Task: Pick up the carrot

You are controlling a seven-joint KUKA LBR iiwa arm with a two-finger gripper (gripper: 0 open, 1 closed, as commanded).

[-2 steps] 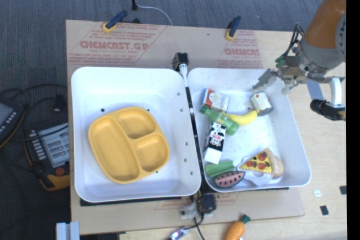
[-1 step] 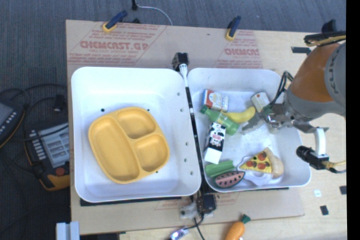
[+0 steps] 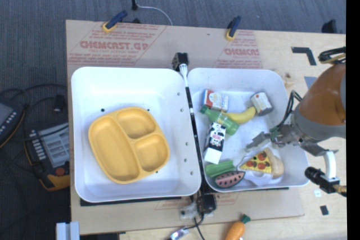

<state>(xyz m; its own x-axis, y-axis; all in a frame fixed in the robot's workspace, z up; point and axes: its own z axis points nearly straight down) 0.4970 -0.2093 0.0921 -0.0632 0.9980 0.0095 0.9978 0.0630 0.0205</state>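
My claw [image 3: 260,141] hangs low over the right white plastic bin [image 3: 279,78], just above the toy pizza slice [image 3: 261,162]. I can see thin grey fingers there, but I cannot tell how far apart they are, and I see nothing held between them.

The small orange toy carrot with a green top [image 3: 237,229] is not in a bin at all. It lies on the bare brown desk [image 3: 140,45], past the near rim of the right bin, toward the bottom of my view from the claw. Its long side tilts, green end up and to the right. It looks smooth and hard.

I think the claw must lift over the rim first.
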